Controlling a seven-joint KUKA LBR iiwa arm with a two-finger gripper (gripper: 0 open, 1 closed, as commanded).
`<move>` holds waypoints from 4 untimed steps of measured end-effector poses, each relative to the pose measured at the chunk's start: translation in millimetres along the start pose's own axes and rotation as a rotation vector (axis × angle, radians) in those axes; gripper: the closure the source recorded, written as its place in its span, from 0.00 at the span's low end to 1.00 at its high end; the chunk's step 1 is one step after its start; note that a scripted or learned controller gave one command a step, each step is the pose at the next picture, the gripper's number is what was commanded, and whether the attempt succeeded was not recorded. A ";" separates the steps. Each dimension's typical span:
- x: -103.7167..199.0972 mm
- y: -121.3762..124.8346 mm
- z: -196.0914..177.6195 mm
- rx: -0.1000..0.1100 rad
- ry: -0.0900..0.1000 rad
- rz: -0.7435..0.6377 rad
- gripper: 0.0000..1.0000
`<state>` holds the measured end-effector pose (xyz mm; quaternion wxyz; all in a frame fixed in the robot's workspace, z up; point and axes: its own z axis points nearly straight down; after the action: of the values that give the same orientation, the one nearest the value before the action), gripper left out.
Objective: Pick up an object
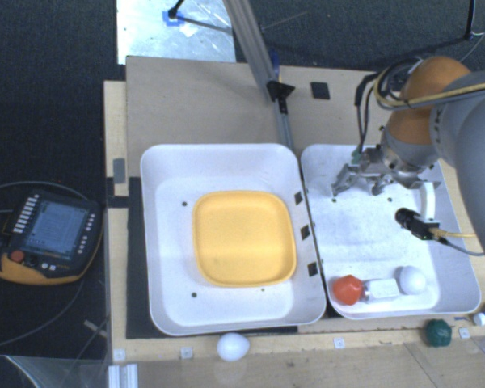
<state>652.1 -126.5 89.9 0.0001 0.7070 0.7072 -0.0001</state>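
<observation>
Gripper (357, 178) hung over the far part of the right bin (461, 297), fingers spread apart, nothing between them. Well apart, along that bin's near wall — a red ball (347, 289), a white block (381, 288) touching it, then a white ball (411, 280). Left bin (166, 241) held a yellow plate (245, 238). A white egg (233, 347) and a green ball (437, 332) lay outside, on the bench.

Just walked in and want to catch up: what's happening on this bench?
A grey robot arm reaches in over the right bin, its gripper near the bin's far end with nothing between its fingers. An orange ball, a white block and a white ball lie at the near edge. The left bin holds a yellow plate.
</observation>
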 end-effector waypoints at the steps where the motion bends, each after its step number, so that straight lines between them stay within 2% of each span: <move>1: -0.2 0.9 -11.7 -0.003 0.000 0.000 1.00; 4: -11.2 3.6 -186.1 -0.005 0.000 0.000 1.00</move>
<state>655.7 -137.7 276.1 0.0021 0.7068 0.7074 0.0015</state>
